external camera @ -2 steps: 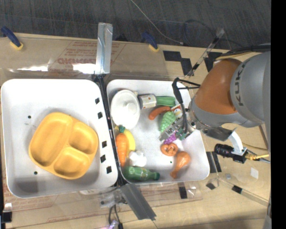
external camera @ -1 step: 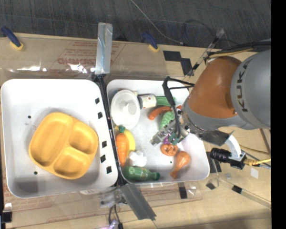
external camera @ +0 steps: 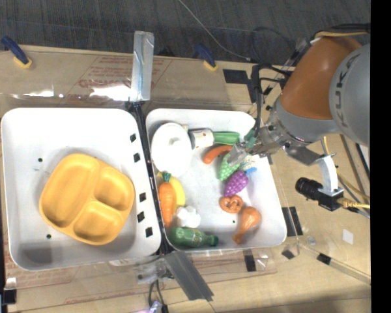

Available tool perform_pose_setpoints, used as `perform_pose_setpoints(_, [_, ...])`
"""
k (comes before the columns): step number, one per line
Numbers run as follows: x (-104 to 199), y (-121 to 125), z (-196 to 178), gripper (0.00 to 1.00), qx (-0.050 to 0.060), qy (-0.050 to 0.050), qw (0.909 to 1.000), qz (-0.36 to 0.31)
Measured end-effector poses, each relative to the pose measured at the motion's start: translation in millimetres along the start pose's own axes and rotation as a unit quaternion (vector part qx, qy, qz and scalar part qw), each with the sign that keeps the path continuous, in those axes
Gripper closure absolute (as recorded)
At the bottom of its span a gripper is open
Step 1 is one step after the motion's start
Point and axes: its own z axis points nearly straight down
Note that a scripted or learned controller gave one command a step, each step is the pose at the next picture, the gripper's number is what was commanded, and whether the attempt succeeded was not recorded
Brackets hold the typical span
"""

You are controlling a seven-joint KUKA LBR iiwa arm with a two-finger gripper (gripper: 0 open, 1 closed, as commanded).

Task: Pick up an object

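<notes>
Lying just below end effector [external camera: 242, 154]: green grapes [external camera: 227, 171].

Two bins side by side on tabletop [external camera: 65, 70]. Left bin [external camera: 19, 175]: divided tray [external camera: 86, 197] at centre. Right bin [external camera: 274, 207]: plate [external camera: 171, 145] rear-left, carrot [external camera: 166, 204] along left wall, bottle [external camera: 192, 237] at front edge, grapes [external camera: 235, 182] mid-right, pretzel [external camera: 231, 204] just in front, drumstick [external camera: 247, 222] front-right.

**Colours in your two bins**

You see a yellow divided tray [external camera: 86, 198] in the white left bin [external camera: 13, 175]. In the white right bin [external camera: 274, 223]: purple grapes [external camera: 236, 182], an orange carrot [external camera: 166, 203], a green bottle [external camera: 190, 237], a white disc [external camera: 170, 145].
</notes>
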Motion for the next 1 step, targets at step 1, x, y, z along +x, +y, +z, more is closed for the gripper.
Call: perform_pose_setpoints(1, [32.0,-44.8,120.8,1.00,0.005,0.003,0.9982,-0.059])
